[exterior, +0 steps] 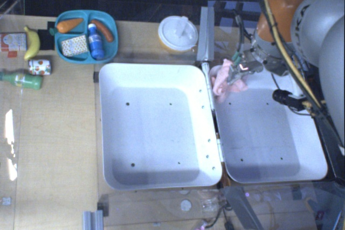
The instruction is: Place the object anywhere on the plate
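A soft pink object (pixel 220 82) hangs at the far left corner of the right bin (pixel 269 153), over the rim between the two bins. My gripper (pixel 235 72) reaches down from the right and is shut on it, with pink showing on both sides of the fingers. The blue sectioned plate (pixel 110 27) lies on the bench beyond the left bin, far to the left of the gripper. It holds an orange carrot (pixel 70 25), a sausage (pixel 105 32), a blue bottle (pixel 95 43) and a patterned square piece (pixel 74 46).
The left bin (pixel 156 126) lies between the gripper and the plate. A white lidded bowl (pixel 178 33) stands behind it. A banana (pixel 31 43), a small can (pixel 39 67), a green bottle (pixel 21 80) and a carton (pixel 12 43) lie at the far left.
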Robot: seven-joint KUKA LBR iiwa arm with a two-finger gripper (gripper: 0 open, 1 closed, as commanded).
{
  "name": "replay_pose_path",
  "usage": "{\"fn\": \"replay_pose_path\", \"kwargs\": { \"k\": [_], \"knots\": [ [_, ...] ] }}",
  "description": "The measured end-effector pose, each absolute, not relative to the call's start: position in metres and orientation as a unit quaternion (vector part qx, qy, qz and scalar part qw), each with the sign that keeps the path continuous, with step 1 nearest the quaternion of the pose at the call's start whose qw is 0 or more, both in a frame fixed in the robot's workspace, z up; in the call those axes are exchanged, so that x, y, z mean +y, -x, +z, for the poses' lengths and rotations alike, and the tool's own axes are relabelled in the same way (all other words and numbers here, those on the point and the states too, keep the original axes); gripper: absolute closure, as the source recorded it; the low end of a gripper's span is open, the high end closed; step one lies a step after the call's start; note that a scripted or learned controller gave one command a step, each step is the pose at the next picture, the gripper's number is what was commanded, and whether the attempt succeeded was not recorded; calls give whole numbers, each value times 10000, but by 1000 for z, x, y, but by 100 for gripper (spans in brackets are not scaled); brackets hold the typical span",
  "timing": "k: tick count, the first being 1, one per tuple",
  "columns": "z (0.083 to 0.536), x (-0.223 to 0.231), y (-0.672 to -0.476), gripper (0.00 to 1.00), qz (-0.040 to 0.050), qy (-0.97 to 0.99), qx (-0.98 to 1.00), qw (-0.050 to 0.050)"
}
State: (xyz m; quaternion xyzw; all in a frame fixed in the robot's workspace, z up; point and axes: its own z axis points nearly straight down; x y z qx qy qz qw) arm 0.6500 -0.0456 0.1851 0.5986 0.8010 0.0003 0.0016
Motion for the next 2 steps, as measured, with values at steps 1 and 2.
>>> {"fn": "replay_pose_path", "kwargs": {
  "k": [1, 2],
  "knots": [
    [225, -44, -651, 100, 11, -5954, 8034, 18],
    [236, 0, -632, 100, 11, -4225, 9064, 20]
  ]
}}
